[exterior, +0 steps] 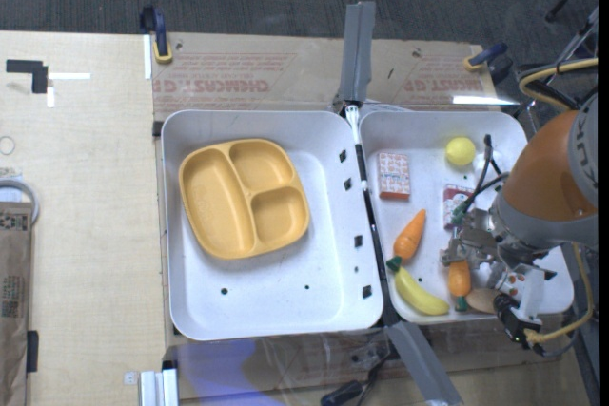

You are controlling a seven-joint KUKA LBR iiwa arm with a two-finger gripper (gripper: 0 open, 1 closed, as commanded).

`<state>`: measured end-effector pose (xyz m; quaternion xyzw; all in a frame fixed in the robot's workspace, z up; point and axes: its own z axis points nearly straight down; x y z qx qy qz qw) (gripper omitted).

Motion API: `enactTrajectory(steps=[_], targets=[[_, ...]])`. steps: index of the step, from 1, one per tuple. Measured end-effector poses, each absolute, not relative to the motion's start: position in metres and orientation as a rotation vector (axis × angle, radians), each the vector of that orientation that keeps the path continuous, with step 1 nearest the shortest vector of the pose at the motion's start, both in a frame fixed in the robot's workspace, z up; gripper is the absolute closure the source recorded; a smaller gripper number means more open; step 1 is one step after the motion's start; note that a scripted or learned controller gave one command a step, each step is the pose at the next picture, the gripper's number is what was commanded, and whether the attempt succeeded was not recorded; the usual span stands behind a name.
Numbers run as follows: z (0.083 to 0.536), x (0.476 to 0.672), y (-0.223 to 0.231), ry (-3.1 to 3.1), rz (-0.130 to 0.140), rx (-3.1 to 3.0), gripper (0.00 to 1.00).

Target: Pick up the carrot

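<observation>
The carrot [410, 235], orange with a green tip at its lower end, lies tilted in the left part of the right bin [430, 130]. My gripper [461, 251] hangs low over the bin's lower right area, a short way to the right of the carrot and apart from it. It sits just above a small orange fruit [460, 280]. The arm's orange band [552, 174] covers the bin's right side.
A banana [420, 293] lies just below the carrot. A red-and-white box [394, 176], a yellow lemon [460, 151], a red-and-white packet [455, 202] and a tan item [481, 301] share the right bin. The left bin [266, 299] holds a yellow divided plate [245, 197].
</observation>
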<state>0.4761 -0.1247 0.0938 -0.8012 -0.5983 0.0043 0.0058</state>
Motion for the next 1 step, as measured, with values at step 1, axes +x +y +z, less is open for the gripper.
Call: enactTrajectory(steps=[1], targets=[[0.2790, 0.4793, -0.0661, -1.920, 0.011, -2.485, 1.00]])
